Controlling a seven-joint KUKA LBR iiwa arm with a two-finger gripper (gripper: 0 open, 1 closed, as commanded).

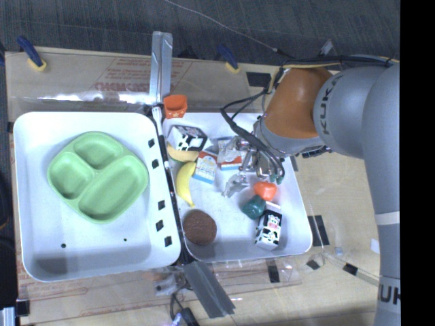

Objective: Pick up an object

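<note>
Grey and bulky, the robot arm [367,114] with its orange band [296,104] rises closest to the lens, reaching in over the right-hand shallow white bin [299,233]. Its gripper [239,182] hangs low among the clutter in that bin, metal fingers [231,187] pointing down and toward the bin's middle. Whether the jaws are open or closed cannot be told from this slant, and nothing can be seen held between them.

Just beyond the jaws, on the side away from the arm, lies a small blue-and-white carton [204,172], and past that a yellow banana [185,182] stretched along the bin's inner wall. Up from the jaws, toward the far rim, sit a red-and-white packet [228,153] and a black-and-white cow-patterned carton [187,140]. On the arm's side of the jaws, very near them, rests a small orange-red rounded object [266,190], with a dark teal rounded object [253,208] touching it below. Further toward the near rim stands a second cow-patterned milk carton [270,229]. A round brown ball-like object [200,227] lies near the bin's near corner, well apart from the jaws. An orange cup-like piece [175,104] sits just outside the bin's far corner, against the upright metal divider [162,66].

Well apart from the jaws, across the divider, the left-hand white bin [34,250] holds a light green plastic plate with three compartments [98,175].
</note>
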